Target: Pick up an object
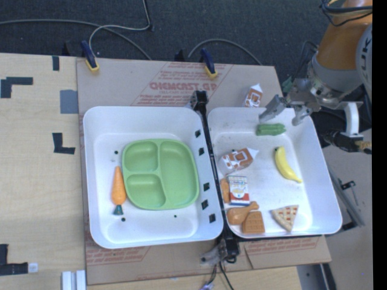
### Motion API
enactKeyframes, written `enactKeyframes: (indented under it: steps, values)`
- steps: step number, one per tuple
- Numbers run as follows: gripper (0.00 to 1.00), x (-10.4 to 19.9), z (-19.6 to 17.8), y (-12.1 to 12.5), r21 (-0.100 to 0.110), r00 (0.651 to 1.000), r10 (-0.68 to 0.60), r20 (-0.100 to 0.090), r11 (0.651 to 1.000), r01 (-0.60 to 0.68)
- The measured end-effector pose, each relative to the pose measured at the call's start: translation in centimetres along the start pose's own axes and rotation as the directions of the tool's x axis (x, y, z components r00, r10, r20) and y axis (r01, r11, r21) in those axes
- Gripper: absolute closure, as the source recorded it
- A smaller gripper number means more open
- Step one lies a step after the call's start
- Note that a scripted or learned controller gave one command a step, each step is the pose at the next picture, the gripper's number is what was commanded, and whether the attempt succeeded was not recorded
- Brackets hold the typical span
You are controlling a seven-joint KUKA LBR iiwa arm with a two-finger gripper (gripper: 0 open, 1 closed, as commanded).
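My gripper (285, 112) hangs over the far edge of the right bin (320, 180), its two fingers spread open. Just below and between the fingertips lies a green pickle-like piece (270, 128) on the bin floor, not gripped. Further in the right bin lie a yellow banana (286, 164), a small brown-and-white carton (237, 158), a red-and-white box (239, 189), a chicken leg (239, 213), a cracker (254, 223) and a pizza slice (286, 216). In the left bin (97, 162) sit a green divided plate (160, 174) and an orange carrot (118, 189).
A small milk carton (254, 95) stands on the cardboard just behind the right bin, left of the gripper. Black clips (199, 99) hold the divider between the bins. Cables run across the dark floor at the back.
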State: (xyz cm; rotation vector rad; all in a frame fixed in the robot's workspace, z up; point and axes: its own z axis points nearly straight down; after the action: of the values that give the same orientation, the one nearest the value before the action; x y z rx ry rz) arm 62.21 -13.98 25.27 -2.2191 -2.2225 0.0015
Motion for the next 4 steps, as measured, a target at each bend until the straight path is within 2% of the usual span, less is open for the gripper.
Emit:
enactKeyframes:
  steps: [1, 2, 3, 4]
  values:
    - [0.0, -7.1, 16.4, -0.3, -0.003, 1.0, 0.001, 0.003, 1.0, -0.001]
    - [0.0, -7.1, 16.5, -1.8, -0.008, 1.0, -0.001, 0.004, 1.0, 0.001]
    - [1.0, -7.1, 15.5, -1.8, -0.009, 1.0, -0.001, 0.005, 1.0, 0.001]
    - [1.0, 2.4, 11.7, -0.2, -0.001, 1.0, -0.002, -0.001, 1.0, 0.002]
